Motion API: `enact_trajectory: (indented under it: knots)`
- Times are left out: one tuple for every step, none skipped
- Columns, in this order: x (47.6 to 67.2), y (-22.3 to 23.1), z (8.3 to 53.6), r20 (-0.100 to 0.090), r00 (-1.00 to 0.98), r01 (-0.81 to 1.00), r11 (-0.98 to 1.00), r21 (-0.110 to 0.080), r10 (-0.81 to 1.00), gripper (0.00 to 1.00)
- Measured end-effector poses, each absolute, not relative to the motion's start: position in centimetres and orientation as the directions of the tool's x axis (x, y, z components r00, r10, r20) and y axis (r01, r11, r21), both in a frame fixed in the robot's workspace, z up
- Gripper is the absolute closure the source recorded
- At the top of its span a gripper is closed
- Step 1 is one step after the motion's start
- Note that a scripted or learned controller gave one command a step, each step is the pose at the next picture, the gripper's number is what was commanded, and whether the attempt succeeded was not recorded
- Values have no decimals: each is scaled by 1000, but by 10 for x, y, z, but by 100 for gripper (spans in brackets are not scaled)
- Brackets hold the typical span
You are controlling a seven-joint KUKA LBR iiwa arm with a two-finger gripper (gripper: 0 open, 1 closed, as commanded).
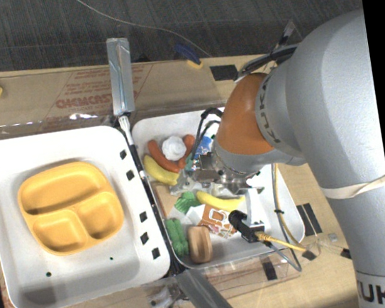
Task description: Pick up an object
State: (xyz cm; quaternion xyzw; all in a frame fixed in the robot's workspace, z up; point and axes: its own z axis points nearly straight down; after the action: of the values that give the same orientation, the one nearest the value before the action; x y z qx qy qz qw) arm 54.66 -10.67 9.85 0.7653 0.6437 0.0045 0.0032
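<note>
Yellow tray point(71, 207) in left bin point(1, 214)

Yellow bananas: one point(160, 170) slanting at right bin's left wall, another point(217, 198) mid-bin, just under the wrist.
Red sausage point(165, 156): curved around a white ball point(173, 146), near the far wall.
Green pieces: leafy one point(185, 202) mid-bin; long one point(177, 237) along near-left wall.
Brown block point(200, 244): near corner, beside orange-white packet point(217, 222).

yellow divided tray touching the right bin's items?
Apart. Camera view: the yellow tray lies in the left bin; both bin walls separate it from the banana.
</note>
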Motion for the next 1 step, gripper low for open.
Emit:
enact_trajectory:
  knots:
    - [592,-108,98,3,292,956,-292,10,956,0]
